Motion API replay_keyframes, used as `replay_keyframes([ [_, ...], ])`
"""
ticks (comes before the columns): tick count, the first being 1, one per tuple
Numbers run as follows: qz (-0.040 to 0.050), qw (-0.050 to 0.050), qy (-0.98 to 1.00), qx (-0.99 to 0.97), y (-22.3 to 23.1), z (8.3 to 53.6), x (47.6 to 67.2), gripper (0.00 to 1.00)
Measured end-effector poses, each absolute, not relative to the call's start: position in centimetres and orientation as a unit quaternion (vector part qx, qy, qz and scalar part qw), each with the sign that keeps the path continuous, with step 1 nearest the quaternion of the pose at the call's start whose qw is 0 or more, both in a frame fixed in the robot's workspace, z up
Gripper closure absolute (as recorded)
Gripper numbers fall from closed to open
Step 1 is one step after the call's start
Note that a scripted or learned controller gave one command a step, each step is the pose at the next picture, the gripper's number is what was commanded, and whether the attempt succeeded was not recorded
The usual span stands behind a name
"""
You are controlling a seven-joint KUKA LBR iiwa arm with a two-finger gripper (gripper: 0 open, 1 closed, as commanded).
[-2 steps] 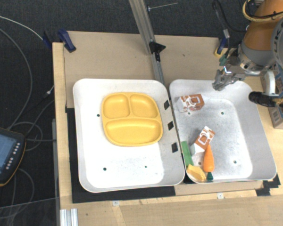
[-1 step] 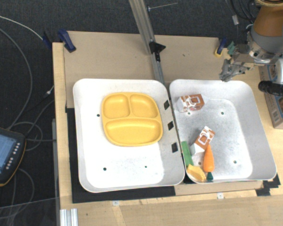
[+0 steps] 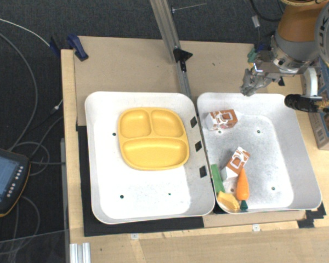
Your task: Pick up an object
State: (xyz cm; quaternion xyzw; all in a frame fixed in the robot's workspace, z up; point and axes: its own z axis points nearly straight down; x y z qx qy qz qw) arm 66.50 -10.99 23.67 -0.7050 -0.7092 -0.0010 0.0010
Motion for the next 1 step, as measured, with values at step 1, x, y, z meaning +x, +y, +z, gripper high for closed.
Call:
replay_keyframes([
  [1,-0.0007,0.002,-0.709,-0.705,-6.04,24.64,65.44,1.0],
])
